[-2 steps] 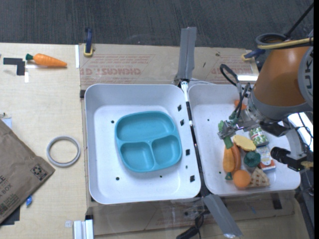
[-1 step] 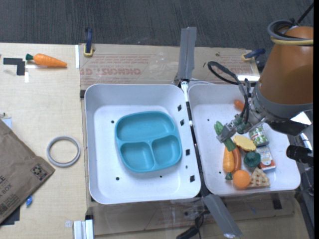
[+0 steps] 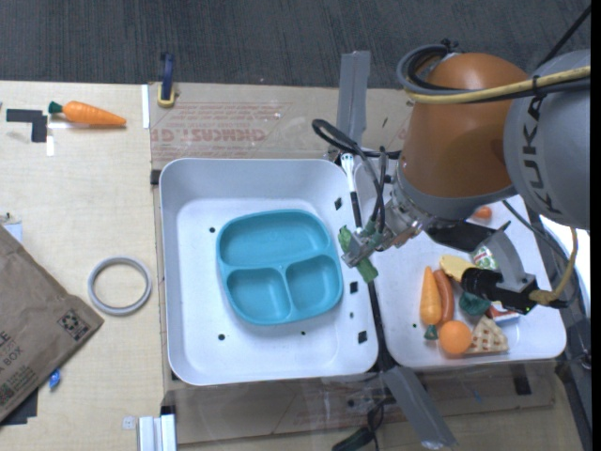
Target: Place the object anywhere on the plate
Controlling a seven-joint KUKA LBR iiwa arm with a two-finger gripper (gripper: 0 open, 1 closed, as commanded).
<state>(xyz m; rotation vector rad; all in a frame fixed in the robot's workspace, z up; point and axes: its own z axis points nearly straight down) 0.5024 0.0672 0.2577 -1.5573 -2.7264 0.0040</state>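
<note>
Two shallow white bins sit side by side on the counter. The left bin (image 3: 188, 252) holds a blue plate (image 3: 277, 242) with three compartments, lying flat near the bin's middle with nothing on it.

The right bin (image 3: 531, 341) holds a cluster of toy food toward its near edge: an orange carrot (image 3: 431, 296) by the bin's left wall, a round orange fruit (image 3: 454, 337) just below it, a tan wedge (image 3: 486, 336) touching the fruit, and a yellow piece (image 3: 454, 268) above them. Parts of this pile are hidden by the arm.

The pincer (image 3: 362, 245) hangs over the shared rim between the two bins, clamped on a small green object (image 3: 361, 259) that dangles from its fingertips. The object is just beside the plate's right edge, off the plate and clear of both bin floors.
</note>
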